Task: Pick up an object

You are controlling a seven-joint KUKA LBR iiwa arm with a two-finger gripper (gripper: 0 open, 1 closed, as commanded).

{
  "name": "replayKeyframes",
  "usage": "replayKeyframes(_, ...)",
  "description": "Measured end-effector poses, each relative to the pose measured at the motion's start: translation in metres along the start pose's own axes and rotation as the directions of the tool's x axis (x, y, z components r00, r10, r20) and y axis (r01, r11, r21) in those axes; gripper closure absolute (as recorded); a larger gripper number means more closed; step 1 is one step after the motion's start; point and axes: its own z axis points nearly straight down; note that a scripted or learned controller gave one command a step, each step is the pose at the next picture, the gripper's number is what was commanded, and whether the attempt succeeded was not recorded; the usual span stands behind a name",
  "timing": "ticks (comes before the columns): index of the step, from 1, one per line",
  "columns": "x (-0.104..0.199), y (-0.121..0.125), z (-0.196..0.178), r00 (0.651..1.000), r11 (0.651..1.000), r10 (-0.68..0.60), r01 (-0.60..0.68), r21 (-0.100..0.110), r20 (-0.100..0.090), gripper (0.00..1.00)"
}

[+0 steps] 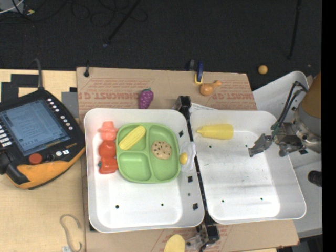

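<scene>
A yellow mustard bottle [215, 132] is lying on its side in the far part of the right bin [252, 193], its nozzle pointing toward the divide between the two bins. It is the one object sitting loose in that bin, and it is well apart from the tool [269, 144], which is hanging over the bin's right portion near the rim. The tool's two dark fingers are standing spread apart with nothing between them, one reaching left over the bin floor. Behind it the grey arm [310, 125] is entering from the right edge with its cables looping above.

In the left bin [136, 209] a green divided plate [149, 154] is carrying a toy corn cob [131, 136] in its far-left compartment and a cookie [161, 150] in its right compartment. A red bottle-shaped toy [107, 148] is lying just beside the plate's left edge, and a small yellow piece [184, 159] is sitting against the plate's right edge by the bin wall.

Beyond the bins, on the cardboard sheet [115, 88], a purple grape bunch [145, 97] and an orange pear-like toy [208, 87] are resting. A teach pendant [34, 135] is lying on the table [31, 219] to the left, and a yellow rounded toy [175, 242] is sitting at the near edge
</scene>
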Motion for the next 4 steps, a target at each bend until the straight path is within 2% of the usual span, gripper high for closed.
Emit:
replayKeyframes(1, -0.005, 0.002, 0.046, 1.000, 1.000, -0.001, 0.001, 0.005, -0.002, 0.00)
replayKeyframes(2, -0.007, 0.006, 0.109, 1.000, 1.000, -0.002, 0.002, 0.005, -0.002, 0.00)
replayKeyframes(3, -0.004, 0.006, 0.147, 1.000, 1.000, -0.002, 0.002, 0.003, -0.001, 0.00)
replayKeyframes(4, -0.006, 0.006, 0.134, 1.000, 1.000, 0.003, -0.003, 0.001, -0.002, 1.00)
